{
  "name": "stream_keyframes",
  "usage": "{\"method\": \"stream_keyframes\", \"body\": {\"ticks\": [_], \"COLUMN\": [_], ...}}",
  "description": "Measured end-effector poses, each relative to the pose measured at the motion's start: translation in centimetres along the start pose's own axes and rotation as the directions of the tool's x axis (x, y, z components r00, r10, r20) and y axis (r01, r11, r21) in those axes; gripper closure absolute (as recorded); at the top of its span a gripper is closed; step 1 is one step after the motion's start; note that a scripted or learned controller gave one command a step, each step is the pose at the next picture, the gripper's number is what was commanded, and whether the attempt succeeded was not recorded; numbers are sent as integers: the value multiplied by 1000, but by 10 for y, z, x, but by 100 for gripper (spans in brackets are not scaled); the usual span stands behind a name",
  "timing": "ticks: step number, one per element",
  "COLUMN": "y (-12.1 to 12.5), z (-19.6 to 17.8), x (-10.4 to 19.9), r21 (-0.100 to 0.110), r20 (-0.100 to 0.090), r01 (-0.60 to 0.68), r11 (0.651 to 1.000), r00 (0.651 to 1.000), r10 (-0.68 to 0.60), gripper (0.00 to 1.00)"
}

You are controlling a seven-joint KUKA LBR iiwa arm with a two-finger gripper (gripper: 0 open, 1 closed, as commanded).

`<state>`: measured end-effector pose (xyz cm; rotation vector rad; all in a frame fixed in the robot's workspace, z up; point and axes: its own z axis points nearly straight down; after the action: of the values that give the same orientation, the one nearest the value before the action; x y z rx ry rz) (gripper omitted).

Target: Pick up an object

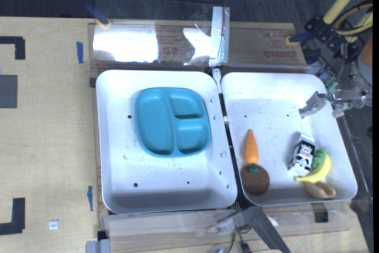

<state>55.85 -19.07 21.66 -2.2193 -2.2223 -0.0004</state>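
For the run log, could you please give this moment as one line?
tool over right bin's far-right edge | nothing visibly held | carrot, banana in right bin

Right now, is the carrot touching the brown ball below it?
Touching. In the camera view, the carrot has its lower end meeting the top of the brown ball, with no bin floor visible between them.

Two white bins [112, 145], one blue divided tray [173, 121], one carrot [251, 147], one kiwi [255, 179], one banana [318, 170], one small carton [303, 155]

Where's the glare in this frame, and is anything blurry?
Camera view: strong glare on the clear panel behind the left bin; the gripper at the right bin's far edge looks soft; carrot and blue tray read evenly lit.
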Motion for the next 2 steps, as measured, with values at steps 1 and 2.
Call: {"method": "stream_keyframes", "body": {"ticks": [1, 2], "y": [-6, -26], "z": [74, 121], "x": [-8, -13], "r21": [7, -6], "r20": [-2, -3], "r01": [47, 42], "r11": [999, 999], "r00": [999, 999], "r10": [-47, -42], "gripper": [0, 0]}}
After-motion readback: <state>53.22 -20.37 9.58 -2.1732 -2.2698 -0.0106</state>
